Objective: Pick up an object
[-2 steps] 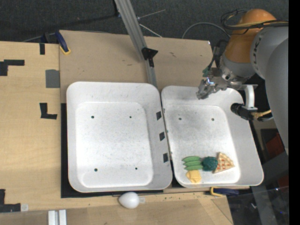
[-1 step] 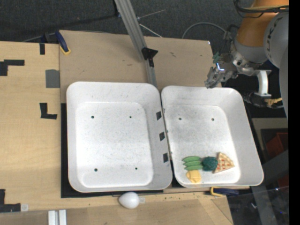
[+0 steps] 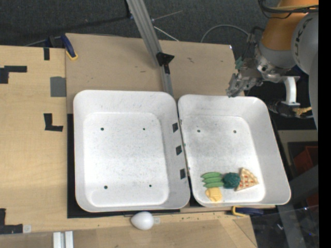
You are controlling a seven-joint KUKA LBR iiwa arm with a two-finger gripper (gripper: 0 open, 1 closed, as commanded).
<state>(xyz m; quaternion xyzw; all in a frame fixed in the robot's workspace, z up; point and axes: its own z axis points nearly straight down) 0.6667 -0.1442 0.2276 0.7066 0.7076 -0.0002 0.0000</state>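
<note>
Approach step, by my reading: the tool [image 3: 235,88] hangs over the far rim of the right bin [image 3: 269,119], carrying nothing, and I cannot tell its state at this size. The candidates sit clustered in that bin's near corner, well apart from the tool: pizza slice [image 3: 247,179], broccoli [image 3: 231,180], green pods [image 3: 211,177] and a yellow piece [image 3: 213,194], all touching or just beside one another, so the next move calls for travel toward the near corner and a descent on one edge item to avoid crowding. No brands, labels or legible writing; a white egg [image 3: 142,220] lies on the surface outside the left bin [image 3: 83,107].
</note>
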